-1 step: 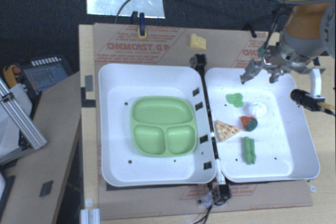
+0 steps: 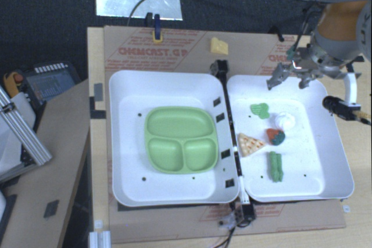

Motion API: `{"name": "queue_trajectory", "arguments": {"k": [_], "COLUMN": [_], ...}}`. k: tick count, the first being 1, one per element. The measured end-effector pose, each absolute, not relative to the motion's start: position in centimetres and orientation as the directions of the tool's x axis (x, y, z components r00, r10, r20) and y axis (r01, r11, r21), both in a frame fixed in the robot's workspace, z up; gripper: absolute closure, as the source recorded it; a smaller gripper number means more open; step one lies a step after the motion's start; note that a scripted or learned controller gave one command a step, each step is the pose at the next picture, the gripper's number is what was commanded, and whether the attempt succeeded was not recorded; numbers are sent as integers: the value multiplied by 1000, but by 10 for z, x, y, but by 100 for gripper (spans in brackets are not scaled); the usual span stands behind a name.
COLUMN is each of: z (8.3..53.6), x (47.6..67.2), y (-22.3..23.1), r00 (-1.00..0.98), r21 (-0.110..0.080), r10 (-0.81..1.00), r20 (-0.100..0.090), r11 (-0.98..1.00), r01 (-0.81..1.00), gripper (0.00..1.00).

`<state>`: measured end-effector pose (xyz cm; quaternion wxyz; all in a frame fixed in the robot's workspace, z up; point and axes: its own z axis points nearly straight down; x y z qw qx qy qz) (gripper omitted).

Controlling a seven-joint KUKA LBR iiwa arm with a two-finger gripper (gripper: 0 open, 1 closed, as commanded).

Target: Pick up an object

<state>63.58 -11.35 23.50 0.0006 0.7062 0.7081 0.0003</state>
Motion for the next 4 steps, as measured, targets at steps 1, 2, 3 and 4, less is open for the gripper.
{"name": "queue_trajectory", "arguments": {"k": [1,2,3,4], "z": [180,135,83,97], "x": [636,632,632,633], "y": [-103,-110,-109,-109], "r00": [-5,-1,-1,-1], "r21": [-2,-1,-2,3], "r10": [1000,1000,1000,1000], "r20": [0,0,0,0], "r11": [5,1,1,1], "r01": [1000,1000,1000,1000], "gripper": [0,0,0,100]}}
